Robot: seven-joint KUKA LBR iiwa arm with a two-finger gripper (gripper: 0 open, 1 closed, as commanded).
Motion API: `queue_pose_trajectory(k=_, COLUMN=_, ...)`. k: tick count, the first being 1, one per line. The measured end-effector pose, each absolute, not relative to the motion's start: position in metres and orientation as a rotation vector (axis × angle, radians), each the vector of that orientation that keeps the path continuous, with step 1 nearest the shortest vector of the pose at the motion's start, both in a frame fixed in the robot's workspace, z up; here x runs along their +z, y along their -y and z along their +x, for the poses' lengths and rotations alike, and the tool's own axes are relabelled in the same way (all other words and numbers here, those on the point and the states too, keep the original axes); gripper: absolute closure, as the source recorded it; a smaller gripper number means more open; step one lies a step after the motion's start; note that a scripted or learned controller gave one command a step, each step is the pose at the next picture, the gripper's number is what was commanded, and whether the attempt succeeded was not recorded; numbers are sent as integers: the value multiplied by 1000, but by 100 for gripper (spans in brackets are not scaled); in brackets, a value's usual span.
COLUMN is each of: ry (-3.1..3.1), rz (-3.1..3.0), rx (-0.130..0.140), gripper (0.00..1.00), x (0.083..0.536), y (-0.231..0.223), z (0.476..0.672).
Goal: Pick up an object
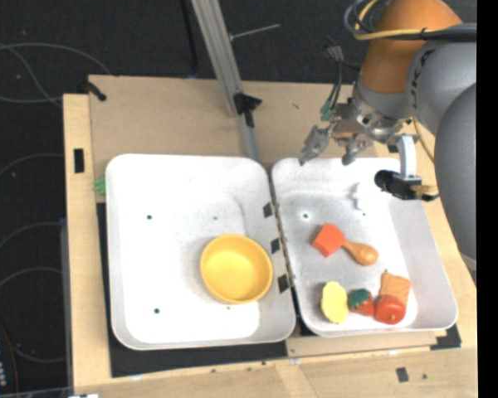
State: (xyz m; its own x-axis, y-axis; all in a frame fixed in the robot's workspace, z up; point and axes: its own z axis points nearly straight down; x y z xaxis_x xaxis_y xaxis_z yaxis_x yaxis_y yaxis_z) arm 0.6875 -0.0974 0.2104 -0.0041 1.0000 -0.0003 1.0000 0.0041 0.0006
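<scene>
Looks like a robotics lab setup, not anyone's home. You've got a plywood bench on a dark floor with loose cables trailing around, a metal camera pole, two white bins, and plastic toy food as test props.

no readable text, labels or numbers

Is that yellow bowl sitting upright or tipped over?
Upright. The yellow bowl sits in the left bin with its round opening facing up, showing its inside.
</scene>
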Motion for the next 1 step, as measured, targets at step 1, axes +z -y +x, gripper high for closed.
queue_pose_trajectory(k=1, ry=-2225, rz=2216, rx=-2, gripper=0, x=210, y=98, z=687)
